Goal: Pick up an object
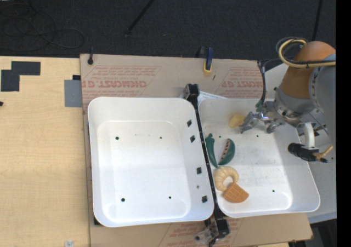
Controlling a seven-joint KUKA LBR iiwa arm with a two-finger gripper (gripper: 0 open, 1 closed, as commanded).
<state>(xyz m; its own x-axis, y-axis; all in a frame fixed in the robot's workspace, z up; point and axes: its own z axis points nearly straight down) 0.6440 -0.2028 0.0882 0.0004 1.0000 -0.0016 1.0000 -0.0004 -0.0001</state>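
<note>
Right, from my feed I see the arm (307, 76) reaching in from the right edge over the right bin (299, 199), its orange band uppermost and the grey wrist below it. The gripper (253, 121) hangs over the upper part of that bin, its metal tips pointing left toward a small pale yellow piece (236, 120) that lies just beside them on the bin floor. I cannot make out from this slant whether the gripper is spread or closed, and I see nothing clearly caught in it. Lower down, near the divider between the two bins, lies a green curved object (225, 150) with a dark red streak along it, and below that a cream-coloured ring-shaped object (225, 176) touching an orange wedge-shaped object (236, 193). These three sit close together along the left side of the right bin, well apart from the gripper. The left bin (101, 147) sits alongside, sharing black clips (198, 170) down the joint. Both bins rest on a cardboard sheet (131, 79) on the wooden bench (38, 158), with a yellow and blue clamp (208, 61) at the sheet's far edge.
</note>
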